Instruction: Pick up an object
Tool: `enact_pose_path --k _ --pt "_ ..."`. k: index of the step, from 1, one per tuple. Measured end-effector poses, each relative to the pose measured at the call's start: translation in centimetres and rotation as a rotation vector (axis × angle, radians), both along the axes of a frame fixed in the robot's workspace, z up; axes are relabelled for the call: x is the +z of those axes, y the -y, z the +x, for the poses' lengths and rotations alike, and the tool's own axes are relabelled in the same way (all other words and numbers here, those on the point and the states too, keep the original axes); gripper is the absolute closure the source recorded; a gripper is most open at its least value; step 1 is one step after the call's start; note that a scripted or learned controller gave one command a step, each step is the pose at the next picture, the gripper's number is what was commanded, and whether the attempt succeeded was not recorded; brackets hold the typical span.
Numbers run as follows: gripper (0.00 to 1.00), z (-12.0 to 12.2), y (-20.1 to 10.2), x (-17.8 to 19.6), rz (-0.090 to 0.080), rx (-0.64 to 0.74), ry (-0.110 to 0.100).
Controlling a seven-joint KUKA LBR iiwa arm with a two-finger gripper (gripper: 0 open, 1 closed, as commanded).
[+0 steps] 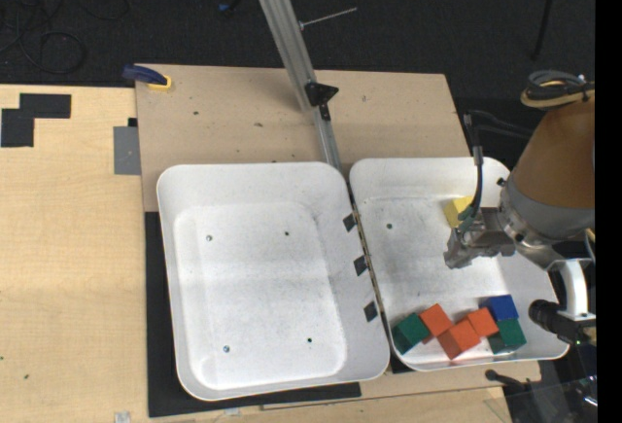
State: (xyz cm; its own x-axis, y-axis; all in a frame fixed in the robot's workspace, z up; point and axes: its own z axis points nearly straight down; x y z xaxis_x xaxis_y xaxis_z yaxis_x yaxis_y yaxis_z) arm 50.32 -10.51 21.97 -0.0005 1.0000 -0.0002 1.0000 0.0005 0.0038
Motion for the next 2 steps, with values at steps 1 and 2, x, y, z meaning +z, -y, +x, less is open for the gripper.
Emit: enact_pose_path --k 1,2 --pt "1.00 0.1 0.1 2.2 0.000 0.000 -0.003" --pt "1.00 2.1 -4.5 3.0 0.002 0.004 -0.005"
